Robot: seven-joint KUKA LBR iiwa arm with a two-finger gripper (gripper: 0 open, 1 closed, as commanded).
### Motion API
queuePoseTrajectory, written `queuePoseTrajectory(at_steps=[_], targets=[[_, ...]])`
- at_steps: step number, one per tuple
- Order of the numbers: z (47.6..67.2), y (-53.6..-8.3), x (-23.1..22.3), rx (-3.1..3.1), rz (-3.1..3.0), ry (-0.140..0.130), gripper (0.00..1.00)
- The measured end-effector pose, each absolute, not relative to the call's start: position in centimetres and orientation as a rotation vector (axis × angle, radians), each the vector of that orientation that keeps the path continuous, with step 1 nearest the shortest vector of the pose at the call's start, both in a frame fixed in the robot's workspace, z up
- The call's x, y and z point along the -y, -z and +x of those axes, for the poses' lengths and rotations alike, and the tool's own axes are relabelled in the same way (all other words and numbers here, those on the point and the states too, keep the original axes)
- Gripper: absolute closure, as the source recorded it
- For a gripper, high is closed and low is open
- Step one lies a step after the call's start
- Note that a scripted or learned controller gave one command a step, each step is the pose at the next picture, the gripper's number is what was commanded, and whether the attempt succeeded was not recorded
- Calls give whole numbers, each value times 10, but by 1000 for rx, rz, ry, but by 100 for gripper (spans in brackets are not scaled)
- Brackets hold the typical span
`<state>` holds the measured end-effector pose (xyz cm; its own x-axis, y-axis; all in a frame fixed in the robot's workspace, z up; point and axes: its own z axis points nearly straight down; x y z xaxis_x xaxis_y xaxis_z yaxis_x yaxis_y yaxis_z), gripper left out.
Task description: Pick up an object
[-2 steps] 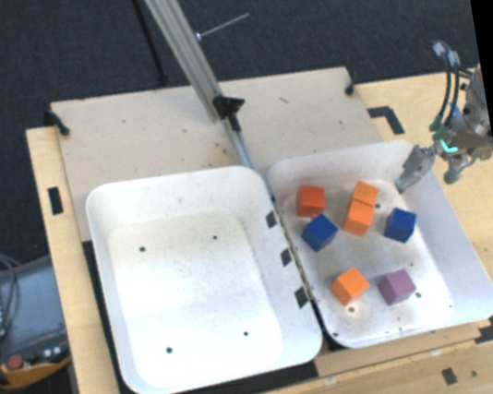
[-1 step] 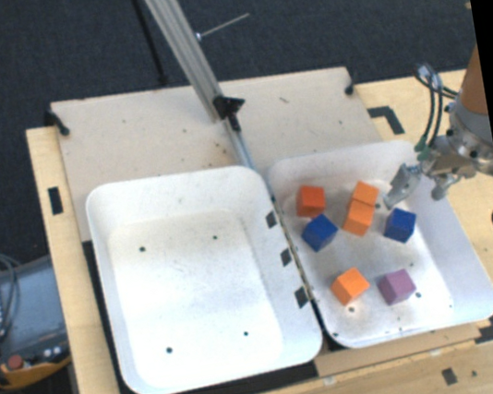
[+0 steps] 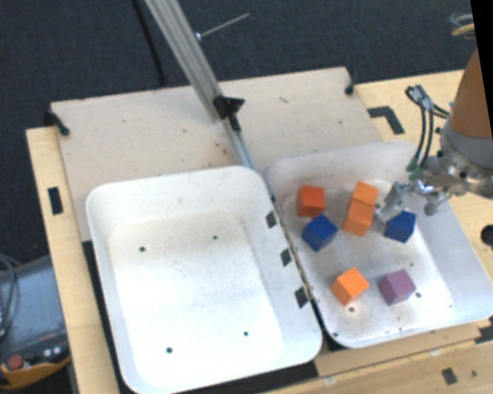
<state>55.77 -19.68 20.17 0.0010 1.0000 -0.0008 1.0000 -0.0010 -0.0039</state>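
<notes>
The right bin (image 3: 463,291) holds several small blocks. An orange cube (image 3: 311,199) and a blue cube (image 3: 320,231) lie near its left wall. A longer orange block (image 3: 361,208) sits in the middle. Another orange cube (image 3: 349,284) and a purple cube (image 3: 395,286) lie toward the front. My gripper (image 3: 397,203) reaches in from the right, low over the bin, just right of the long orange block. A second blue cube (image 3: 401,227) sits right below it in the view; whether they touch I cannot tell.
The left bin (image 3: 194,275) stands beside the right one, sharing a middle wall. A slanted metal pole (image 3: 189,51) rises from the back of the bench. A grey control box (image 3: 22,308) sits off the bench at far left.
</notes>
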Motion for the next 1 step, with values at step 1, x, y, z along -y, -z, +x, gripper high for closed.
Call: queuePoseTrajectory(at_steps=[1], targets=[[554, -158, 202, 2218, -2221, -5, 0]])
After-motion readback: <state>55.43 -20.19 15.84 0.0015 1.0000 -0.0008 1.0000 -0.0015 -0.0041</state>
